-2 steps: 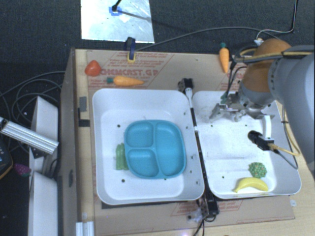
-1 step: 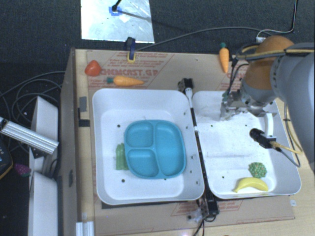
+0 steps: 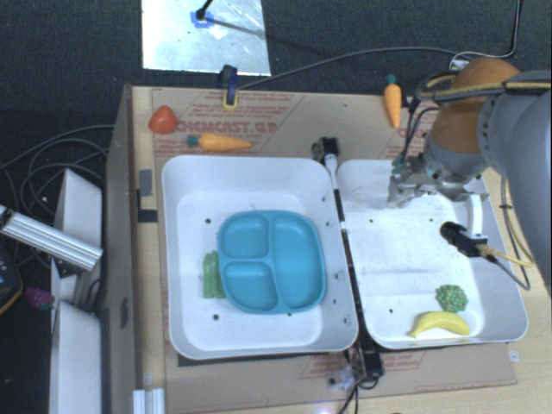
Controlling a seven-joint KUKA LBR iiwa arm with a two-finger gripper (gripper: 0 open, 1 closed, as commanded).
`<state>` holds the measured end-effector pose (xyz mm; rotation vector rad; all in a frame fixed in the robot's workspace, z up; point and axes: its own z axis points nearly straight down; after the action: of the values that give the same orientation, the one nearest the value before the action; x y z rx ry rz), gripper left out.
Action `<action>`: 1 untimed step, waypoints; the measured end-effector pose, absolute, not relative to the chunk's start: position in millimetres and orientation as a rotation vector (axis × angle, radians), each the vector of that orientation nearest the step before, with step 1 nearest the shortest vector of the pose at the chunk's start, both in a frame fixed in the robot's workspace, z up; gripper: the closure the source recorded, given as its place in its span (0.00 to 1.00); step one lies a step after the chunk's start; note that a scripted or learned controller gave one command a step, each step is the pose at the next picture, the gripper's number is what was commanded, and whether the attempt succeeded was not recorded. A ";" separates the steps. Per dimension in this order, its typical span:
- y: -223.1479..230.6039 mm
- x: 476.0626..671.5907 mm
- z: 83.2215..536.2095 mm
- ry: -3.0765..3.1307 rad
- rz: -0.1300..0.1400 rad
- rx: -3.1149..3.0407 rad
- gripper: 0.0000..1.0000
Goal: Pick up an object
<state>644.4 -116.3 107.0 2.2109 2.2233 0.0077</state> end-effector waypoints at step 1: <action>-116.3 644.3 106.8 2.224 0.007 2.211 0.00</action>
<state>644.3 -116.3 106.8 2.2110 2.2236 0.0073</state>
